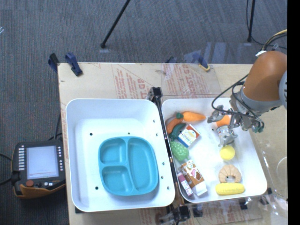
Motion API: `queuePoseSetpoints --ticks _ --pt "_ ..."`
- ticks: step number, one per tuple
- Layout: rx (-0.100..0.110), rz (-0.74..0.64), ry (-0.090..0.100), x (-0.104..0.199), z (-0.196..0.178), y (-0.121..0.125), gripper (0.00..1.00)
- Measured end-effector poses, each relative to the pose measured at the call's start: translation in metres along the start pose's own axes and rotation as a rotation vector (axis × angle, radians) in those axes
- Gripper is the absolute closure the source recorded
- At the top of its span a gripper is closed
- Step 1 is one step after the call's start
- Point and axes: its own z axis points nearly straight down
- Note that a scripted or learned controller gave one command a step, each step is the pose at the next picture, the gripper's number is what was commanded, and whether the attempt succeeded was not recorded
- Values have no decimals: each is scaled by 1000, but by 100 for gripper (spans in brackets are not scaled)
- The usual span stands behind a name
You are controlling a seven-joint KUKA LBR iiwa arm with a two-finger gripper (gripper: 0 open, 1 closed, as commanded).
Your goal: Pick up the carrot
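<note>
Cardboard-topped bench (136, 81) on grey carpet, teach pendant (40, 165) on the floor at left. Two white bins: left bin (79, 125) holds one blue divided plate (128, 165). Right bin (255, 165) has one carrot (193, 116) at its far left end, apart from the gripper (228, 131); finger state can't be told.

Blue divided plate (127, 171) in left bin (77, 125). Right bin (255, 165): lemon (227, 153), croissant (229, 173), corn (230, 189), small cartons (192, 177).
</note>
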Motion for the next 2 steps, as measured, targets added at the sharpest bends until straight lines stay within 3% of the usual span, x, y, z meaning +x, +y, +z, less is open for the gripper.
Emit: queuePoseSetpoints --ticks 1,2 --pt "1 -1 -6 -2 -12 0 100" --pt "1 -1 -5 -2 -11 0 0"
